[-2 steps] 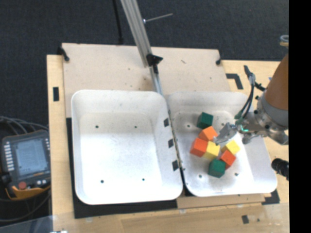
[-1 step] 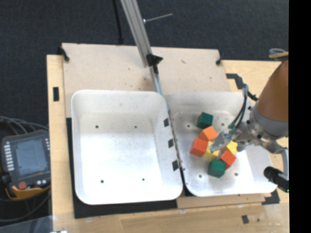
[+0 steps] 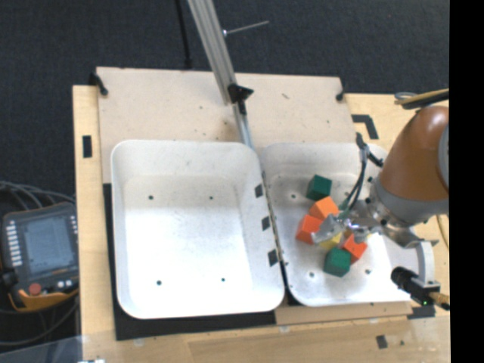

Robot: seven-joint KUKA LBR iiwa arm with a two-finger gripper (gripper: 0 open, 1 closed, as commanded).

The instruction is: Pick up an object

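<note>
The right bin (image 3: 302, 286) holds several blocks. A green block (image 3: 319, 187) lies toward the back. Two orange blocks (image 3: 316, 219) sit in the middle, a yellow piece (image 3: 330, 240) beside them, a small orange-red block (image 3: 355, 247) to their right and another green block (image 3: 337, 262) nearer the front. My gripper (image 3: 342, 226) reaches in from the right and hangs low over the cluster, right at the orange and yellow pieces. The arm's wrist hides the space just right of the blocks.
The left bin (image 3: 128, 203) stands beside the right one, its rim touching at the middle. A slanted metal pole (image 3: 215, 44) rises behind the bins. A teach pendant (image 3: 41, 252) lies off the bench at the left.
</note>
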